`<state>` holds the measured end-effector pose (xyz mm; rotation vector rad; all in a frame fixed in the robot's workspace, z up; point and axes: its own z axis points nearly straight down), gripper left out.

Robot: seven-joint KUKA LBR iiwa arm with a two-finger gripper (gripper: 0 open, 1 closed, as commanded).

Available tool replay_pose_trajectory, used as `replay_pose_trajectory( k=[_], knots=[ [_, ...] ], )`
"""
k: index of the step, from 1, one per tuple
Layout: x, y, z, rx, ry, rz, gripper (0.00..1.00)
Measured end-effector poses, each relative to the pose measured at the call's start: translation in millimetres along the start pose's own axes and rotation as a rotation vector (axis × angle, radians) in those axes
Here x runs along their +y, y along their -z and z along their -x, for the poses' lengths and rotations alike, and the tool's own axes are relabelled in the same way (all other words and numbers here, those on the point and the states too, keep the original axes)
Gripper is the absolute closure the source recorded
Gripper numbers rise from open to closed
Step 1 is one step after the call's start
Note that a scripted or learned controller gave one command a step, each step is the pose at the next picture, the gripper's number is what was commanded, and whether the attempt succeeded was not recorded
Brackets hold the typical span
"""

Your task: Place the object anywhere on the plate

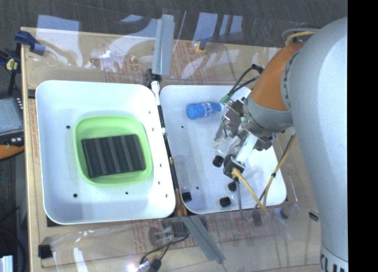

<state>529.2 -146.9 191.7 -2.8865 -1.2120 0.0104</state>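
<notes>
Lying on its side: the bottle [204,110], blue with a blue cap, is seen on the floor of the right bin [198,164], up and to the left of the gripper [227,141], close by but not touched by it.
Bottle direction: the capped end is pointed left, away from the gripper, and the other end is turned toward the wrist.
Gripper: it is hung low over the middle of the right bin, below the orange band of the arm [307,88]; whether its fingers are apart or together cannot be told, since they are blurred against the white floor.
Grip: nothing is seen between the fingers.
Plate: the green plate [112,150], with a dark ribbed insert at its middle, is set in the left bin [59,105], well to the left of the gripper and across the divide between the bins.
Cable: a yellow cable [251,191] is run down from below the gripper toward the near edge of the right bin.
Bench: both bins are borne side by side on the bench [88,52].
</notes>
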Motion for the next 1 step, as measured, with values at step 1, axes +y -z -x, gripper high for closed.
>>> replay_pose_trajectory(
  k=[1],
  knots=[
    [0.1,0.1,0.1,0.000,0.000,0.000,0.00]
  ],
)
